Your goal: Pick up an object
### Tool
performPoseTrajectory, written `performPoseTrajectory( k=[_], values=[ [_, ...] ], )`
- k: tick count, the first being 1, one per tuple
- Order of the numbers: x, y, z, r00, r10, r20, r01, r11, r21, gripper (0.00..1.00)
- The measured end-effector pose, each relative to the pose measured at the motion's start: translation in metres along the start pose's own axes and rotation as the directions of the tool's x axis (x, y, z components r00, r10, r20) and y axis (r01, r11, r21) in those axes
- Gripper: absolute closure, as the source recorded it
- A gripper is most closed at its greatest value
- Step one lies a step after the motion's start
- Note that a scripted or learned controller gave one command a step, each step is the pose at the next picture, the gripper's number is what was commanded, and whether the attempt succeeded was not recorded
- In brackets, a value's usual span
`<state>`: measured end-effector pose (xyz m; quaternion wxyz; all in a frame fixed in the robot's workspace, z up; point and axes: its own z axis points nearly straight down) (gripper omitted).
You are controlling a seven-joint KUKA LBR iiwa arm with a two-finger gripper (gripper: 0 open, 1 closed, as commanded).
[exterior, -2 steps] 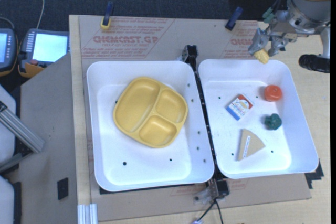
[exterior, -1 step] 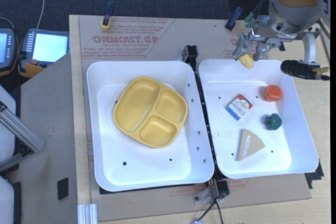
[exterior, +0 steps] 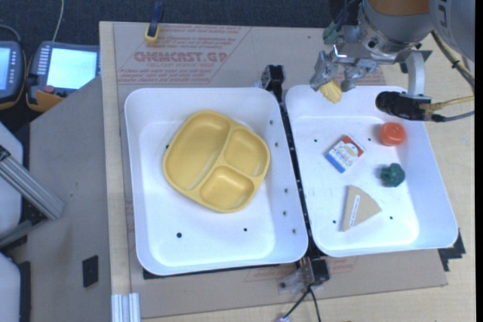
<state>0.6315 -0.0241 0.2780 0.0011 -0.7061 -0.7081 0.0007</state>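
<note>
Right white bin (exterior: 430, 230): gripper (exterior: 333, 83) closed on small yellow object (exterior: 330, 92), seemingly light and rigid, pinched at its top.

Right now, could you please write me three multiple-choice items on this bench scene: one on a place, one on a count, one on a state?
1. Where does the yellow divided plate lie?
A. in the left bin
B. in the right bin
C. on the cardboard behind the bins

2. How many loose things lie on the floor of the right bin?
A. two
B. four
C. six

3. What is the state of the pincer?
A. shut on the small yellow object
B. open over the plate
C. resting on the bin floor

Answers: 1 A, the plate fills the middle of the left bin. 2 B, the orange piece, green piece, small box and tan wedge lie there. 3 A, the small yellow object sits between its fingers above the right bin's far edge.
</note>
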Motion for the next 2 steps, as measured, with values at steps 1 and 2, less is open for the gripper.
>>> performPoseTrajectory(
  k=[1, 2],
  values=[
    [0.05, -0.013, 0.018, 1.0, -0.002, -0.001, 0.002, 1.0, 0.001, 1.0],
    [0.099, -0.021, 0.037, 1.0, -0.001, 0.0, 0.001, 1.0, 0.001, 1.0]
  ],
)
